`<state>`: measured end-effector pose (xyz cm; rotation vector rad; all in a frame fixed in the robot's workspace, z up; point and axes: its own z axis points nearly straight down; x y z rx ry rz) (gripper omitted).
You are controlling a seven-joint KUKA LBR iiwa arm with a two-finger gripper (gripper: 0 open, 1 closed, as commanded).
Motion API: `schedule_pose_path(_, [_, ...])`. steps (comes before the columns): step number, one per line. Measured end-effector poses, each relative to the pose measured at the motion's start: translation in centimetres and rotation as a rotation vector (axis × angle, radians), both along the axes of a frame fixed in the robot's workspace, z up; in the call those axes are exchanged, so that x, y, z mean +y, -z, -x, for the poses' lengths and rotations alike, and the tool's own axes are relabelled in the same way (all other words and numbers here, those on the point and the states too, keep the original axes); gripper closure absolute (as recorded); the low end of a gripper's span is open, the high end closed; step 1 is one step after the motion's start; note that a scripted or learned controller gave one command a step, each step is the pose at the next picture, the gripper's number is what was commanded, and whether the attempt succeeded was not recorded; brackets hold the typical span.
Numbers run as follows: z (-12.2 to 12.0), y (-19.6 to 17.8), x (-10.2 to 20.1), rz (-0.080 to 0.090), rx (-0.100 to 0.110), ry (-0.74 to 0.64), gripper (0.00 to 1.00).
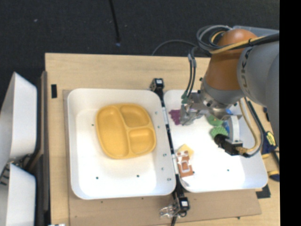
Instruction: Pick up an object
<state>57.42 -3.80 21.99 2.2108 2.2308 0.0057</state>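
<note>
1. Looking first at the near edge of the bench, we see two shallow white bins side by side, with a dark divider between them.
2. Near the front of the right bin, close to the divider, lies a small white card with an orange-brown pattern. A small yellow piece lies just behind it, touching it or nearly so.
3. In the left bin we see a yellow divided plate with three compartments, lying flat near the middle.
4. Farther back in the right bin, the gripper is lowered at the back left part of the bin, close to the divider. We cannot tell whether its fingers are spread or pressed together, because the wrist and cables cover them.
5. A small purple object lies just beside the gripper on its left, maybe touching it; we cannot see it between the fingers.
6. A green object lies to the right of the gripper, partly under the arm.
7. Farthest from us, the grey arm with the orange band reaches in from the right over the back of the right bin.
</note>
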Motion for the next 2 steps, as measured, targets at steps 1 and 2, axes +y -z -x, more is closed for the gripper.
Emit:
schedule_pose_path(1, [-1.2,-0.1,4.4,0.001,0.001,0.002,1.0])
schedule_pose_path(2, [-3.3,-0.2,9.6,0.0,0.001,0.001,1.0])
